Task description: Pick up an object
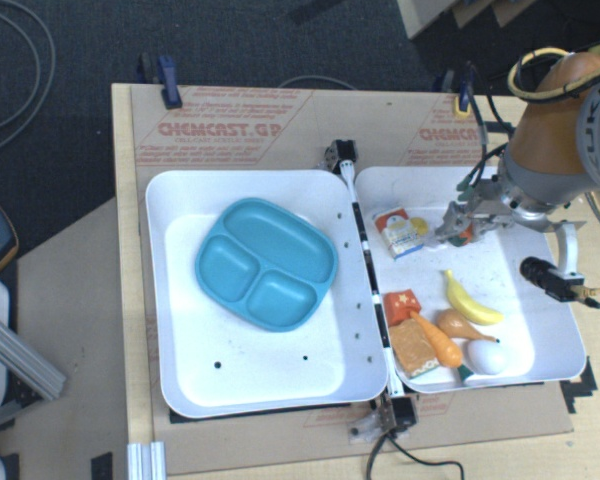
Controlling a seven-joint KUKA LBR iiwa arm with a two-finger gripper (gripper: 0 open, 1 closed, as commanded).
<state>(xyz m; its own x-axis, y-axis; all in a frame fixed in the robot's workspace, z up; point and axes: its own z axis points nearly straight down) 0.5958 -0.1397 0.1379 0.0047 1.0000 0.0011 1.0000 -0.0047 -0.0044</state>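
**Pincer low in the right bin, beside the snack packet**

Pincer (458, 226) sits down in the upper half of the right bin (550, 366), the grey arm with its orange band (558, 108) reaching in from the right. Its tip is a small dark tangle with a touch of red, and whether it is released or clenched cannot be told from up here. Just to its left lies a small packet (400, 232), white with red and yellow, near the pincer, though contact is unclear. Lower in the same bin, well apart from the tip, a yellow banana (470, 301), a red block (401, 305), a brown slab (414, 348), an orange carrot (438, 340) and a white egg (488, 357) crowd together. Over in the left bin (180, 268), a blue divided plate (267, 263) lies alone. Both bins rest on the counter (230, 118).
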